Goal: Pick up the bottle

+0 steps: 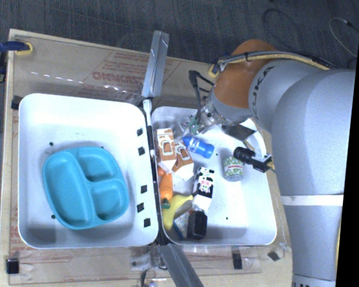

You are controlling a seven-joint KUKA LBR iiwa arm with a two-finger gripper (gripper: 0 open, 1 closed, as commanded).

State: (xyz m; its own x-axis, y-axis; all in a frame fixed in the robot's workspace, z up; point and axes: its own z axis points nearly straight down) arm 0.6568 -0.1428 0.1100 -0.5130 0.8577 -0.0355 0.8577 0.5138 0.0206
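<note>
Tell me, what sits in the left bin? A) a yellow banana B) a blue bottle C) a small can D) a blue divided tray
D: the blue divided tray lies alone in the left bin, while the banana, can and bottle are in the right bin.

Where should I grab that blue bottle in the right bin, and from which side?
Probably across the blue bottle's middle, coming from above: it lies on its side, angled across the bin. The orange-and-white carton crowds its left end, so closing across the body's width looks safest.
</note>
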